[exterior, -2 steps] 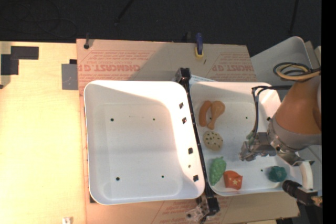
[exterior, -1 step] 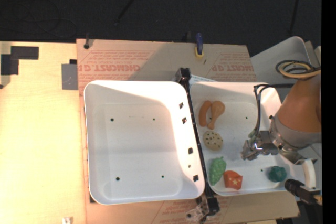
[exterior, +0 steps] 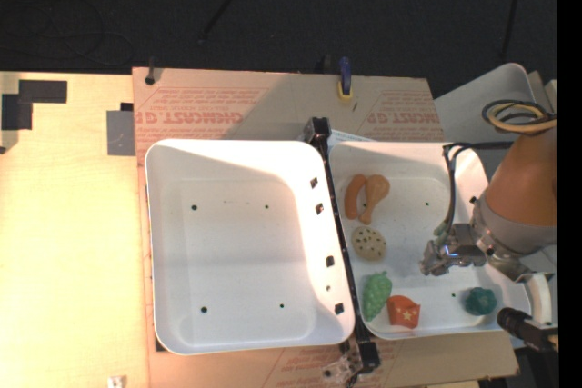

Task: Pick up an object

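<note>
the gripper is hovering inside the right bin, its finger state impossible to tell. 5 objects are lying around it, the teal lump at 4 o'clock and the orange piece at 10 o'clock.

Arm casing: we see pale grey, smooth and rounded shells.
Band: we see a broad orange collar, bulging above the wrist.
Wrist: we note a grey ring under the orange.
Cables: we make out black and yellow loops, plus a black lead.
Gripper: we see small dull metal parts, details blurred.
</note>
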Action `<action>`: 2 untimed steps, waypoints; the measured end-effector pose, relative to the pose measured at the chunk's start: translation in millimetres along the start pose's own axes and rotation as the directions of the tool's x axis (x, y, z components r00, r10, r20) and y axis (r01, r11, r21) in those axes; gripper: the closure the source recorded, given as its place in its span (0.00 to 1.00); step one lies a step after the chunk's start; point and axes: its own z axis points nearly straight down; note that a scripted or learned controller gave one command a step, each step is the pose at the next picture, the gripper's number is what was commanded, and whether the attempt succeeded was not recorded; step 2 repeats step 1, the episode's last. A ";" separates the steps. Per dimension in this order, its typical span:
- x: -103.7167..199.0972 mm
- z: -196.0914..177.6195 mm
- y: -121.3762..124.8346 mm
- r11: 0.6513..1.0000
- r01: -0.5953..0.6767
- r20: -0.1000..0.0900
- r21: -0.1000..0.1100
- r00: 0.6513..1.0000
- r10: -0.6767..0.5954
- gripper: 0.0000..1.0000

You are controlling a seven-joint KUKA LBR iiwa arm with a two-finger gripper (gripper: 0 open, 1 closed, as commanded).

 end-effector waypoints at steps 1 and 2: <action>50.8 -122.6 43.2 0.999 0.023 0.003 -0.025 1.000 -0.023 1.00; 50.8 -122.6 43.2 0.999 0.023 0.003 -0.025 1.000 -0.023 1.00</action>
